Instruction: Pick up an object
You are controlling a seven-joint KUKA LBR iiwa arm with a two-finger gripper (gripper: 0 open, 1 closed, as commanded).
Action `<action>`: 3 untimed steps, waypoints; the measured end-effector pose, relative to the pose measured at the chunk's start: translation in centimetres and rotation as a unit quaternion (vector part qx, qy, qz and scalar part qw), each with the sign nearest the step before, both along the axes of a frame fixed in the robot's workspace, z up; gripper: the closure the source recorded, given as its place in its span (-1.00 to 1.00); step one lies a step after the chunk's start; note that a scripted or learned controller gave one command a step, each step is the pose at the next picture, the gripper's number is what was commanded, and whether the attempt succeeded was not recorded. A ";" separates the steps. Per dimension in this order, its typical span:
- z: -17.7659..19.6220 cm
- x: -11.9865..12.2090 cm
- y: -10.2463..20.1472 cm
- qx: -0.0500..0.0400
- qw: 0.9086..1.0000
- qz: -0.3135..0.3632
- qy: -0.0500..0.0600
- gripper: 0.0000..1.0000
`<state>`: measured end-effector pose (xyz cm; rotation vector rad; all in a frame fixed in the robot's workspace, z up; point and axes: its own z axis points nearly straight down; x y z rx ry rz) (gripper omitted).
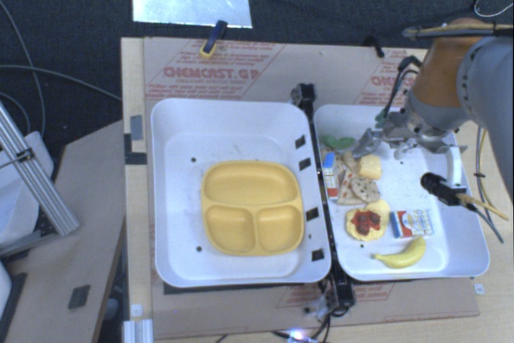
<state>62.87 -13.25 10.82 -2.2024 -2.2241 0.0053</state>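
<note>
The right bin holds several toy foods: a green piece, a yellow lump, cracker-like slices, a round yellow piece with red topping, a small red and white carton and a banana. My gripper hangs over the back of this bin, just above and behind the yellow lump, on the grey arm with its orange band. Its fingers stand open, and nothing sits between them.
A yellow divided plate lies in the left bin. A black divider runs between the bins. A black fitting with yellow wires hangs off the arm over the right bin. Cardboard lies under both bins.
</note>
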 end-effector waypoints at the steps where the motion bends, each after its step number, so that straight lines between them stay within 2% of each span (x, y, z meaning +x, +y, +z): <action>1: -1.9 -1.7 3.6 -0.010 1.000 -0.004 -0.012 -1.00; 2: -2.2 1.0 0.6 -0.004 1.000 -0.005 -0.008 -1.00; 3: -2.1 -0.7 3.3 -0.011 1.000 -0.005 -0.012 -1.00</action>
